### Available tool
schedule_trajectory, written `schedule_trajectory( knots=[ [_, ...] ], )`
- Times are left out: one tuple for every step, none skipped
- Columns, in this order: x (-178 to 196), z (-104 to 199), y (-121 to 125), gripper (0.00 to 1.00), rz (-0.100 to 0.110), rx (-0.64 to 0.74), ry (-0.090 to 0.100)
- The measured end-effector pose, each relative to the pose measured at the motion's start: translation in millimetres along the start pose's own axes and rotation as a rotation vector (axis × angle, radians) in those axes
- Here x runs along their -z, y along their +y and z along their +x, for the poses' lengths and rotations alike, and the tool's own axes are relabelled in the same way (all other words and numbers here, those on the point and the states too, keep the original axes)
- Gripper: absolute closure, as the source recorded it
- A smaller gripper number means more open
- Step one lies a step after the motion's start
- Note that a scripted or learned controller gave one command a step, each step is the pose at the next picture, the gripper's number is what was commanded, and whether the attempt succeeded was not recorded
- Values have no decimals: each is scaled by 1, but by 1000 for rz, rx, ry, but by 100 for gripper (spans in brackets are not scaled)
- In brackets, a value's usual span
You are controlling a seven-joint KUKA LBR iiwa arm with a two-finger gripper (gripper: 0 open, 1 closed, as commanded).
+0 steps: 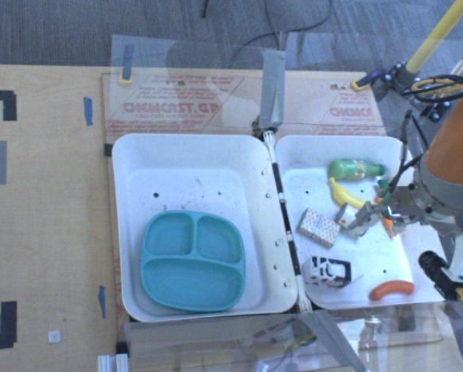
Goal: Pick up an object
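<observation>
Reaching in from the right, the grey arm with its orange band hangs over the right bin, and its tool sits low near the middle of that bin, just below the yellow banana and just right of the small speckled box. Whether the tool's two fingers are apart or together cannot be told from this slant; metal parts and cables crowd the spot, and nothing can be seen between them. The things on offer for picking all lie in the right bin: a green bottle lying on its side near the far wall, the banana just in front of it, the speckled box lying tilted toward the bin's left side, a black-and-white object near the front left corner, and an orange sausage-shaped piece by the front right corner. The bottle and banana are close together; the box, the black-and-white object and the orange piece lie apart from one another. In the left bin rests a teal divided plate with three compartments, set toward the front of that bin. Both bins stand side by side on the wooden table, touching along their shared edge, with a sheet of printed cardboard under their far ends.
</observation>
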State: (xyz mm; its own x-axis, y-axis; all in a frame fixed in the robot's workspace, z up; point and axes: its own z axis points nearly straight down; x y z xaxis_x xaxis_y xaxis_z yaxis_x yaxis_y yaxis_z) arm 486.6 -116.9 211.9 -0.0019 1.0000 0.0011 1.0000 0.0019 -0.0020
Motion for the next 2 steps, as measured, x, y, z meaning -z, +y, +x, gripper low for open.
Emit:
schedule_trajectory(
  knots=[
    [9, -39, 35, 0, -4, -38, -1],
    [-117, -81, 83, 0, -3, -67, -1]
  ],
)
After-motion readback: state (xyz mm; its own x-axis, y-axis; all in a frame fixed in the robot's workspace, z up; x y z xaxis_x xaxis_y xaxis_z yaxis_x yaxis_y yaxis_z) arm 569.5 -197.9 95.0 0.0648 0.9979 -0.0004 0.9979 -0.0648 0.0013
